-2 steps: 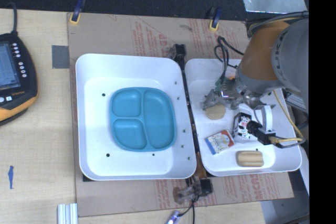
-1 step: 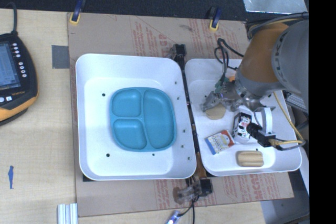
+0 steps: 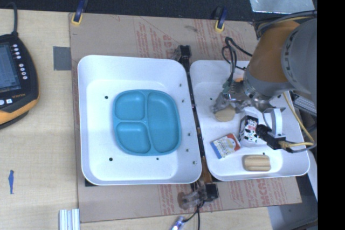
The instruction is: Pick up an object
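My gripper (image 3: 228,100) is down in the right bin (image 3: 205,78), near its upper left part. A beige rounded lump (image 3: 225,114) lies directly under and in front of it, touching or nearly touching it. Further down the bin lie a small red and white packet (image 3: 226,145), a black and white patterned item (image 3: 249,130) and a tan oblong block (image 3: 256,162). The arm's orange band (image 3: 272,51) and grey body cover the bin's right part.
The left bin (image 3: 89,132) holds a blue divided plate (image 3: 146,122). A teach pendant (image 3: 12,81) lies on the bench at far left. Clamps (image 3: 79,11) (image 3: 219,18) hold the cardboard base. Cables (image 3: 294,143) trail along the right bin's right side.
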Robot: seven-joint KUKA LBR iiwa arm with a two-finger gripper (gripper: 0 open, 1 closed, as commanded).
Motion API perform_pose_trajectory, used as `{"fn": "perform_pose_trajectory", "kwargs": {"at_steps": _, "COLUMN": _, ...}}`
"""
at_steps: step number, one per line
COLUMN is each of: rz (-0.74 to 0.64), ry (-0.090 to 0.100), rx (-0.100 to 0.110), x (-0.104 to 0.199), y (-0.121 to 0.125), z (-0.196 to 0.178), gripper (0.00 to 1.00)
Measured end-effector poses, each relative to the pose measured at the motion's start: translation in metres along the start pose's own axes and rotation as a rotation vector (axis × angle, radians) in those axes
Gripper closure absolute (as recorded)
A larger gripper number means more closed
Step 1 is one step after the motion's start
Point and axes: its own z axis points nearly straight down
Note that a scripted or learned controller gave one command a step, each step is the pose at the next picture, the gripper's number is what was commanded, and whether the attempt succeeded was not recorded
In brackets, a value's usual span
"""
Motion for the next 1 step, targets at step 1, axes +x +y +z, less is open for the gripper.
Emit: {"fn": "perform_pose_trajectory", "kwargs": {"at_steps": 1, "rz": 0.001, "ry": 0.002, "rx": -0.008, "x": 0.0536, "y": 0.0132, "z": -0.0909, "gripper": 1.0}}
